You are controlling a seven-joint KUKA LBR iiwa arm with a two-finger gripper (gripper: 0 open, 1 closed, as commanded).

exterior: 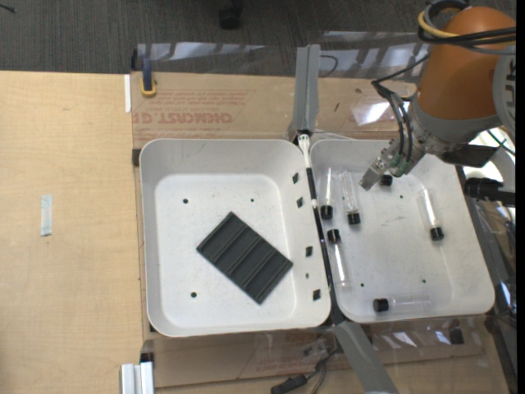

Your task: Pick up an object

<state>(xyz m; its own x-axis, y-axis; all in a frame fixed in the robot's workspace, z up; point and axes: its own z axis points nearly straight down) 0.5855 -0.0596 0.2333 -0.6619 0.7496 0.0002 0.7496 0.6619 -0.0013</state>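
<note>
A dark grey ribbed rectangular panel [244,257] lies flat and askew in the middle of the left bin [164,302]. Several clear tubes with black caps lie in the right bin [472,298]: two side by side near its upper left [350,197], one along its left wall [335,257], one at the right [431,216] and one near the front edge [400,304]. My gripper [379,176] hangs over the upper middle of the right bin, just right of the paired tubes. I see nothing held in it.
The orange and grey arm [459,64] covers the right bin's back right corner, with cables trailing beside it. A grey divider post [306,89] stands behind the gap between the bins. Brown cardboard [213,109] lies behind the bins, and a wooden tabletop [66,220] is to the left.
</note>
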